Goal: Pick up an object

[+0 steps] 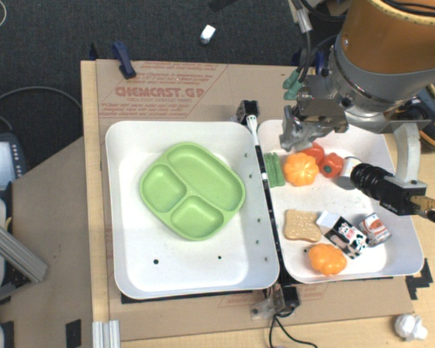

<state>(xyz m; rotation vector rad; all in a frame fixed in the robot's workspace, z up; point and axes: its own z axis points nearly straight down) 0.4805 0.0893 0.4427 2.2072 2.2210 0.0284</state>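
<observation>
The arm reaches in from the upper right, wrist bent down, its gripper lowered near the picture's centre right

matt green plastic tray, glossy white bins

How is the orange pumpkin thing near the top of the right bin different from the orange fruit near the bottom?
The ribbed orange toy pumpkin has grooves and a lumpy shape; the smooth orange toy fruit looks plain and rounder. The pumpkin sits right under the claw, beside a red toy; the fruit lies near the bin's front edge, below a toast slice. Both are orange, similar in size, and lie in the right white bin.
</observation>
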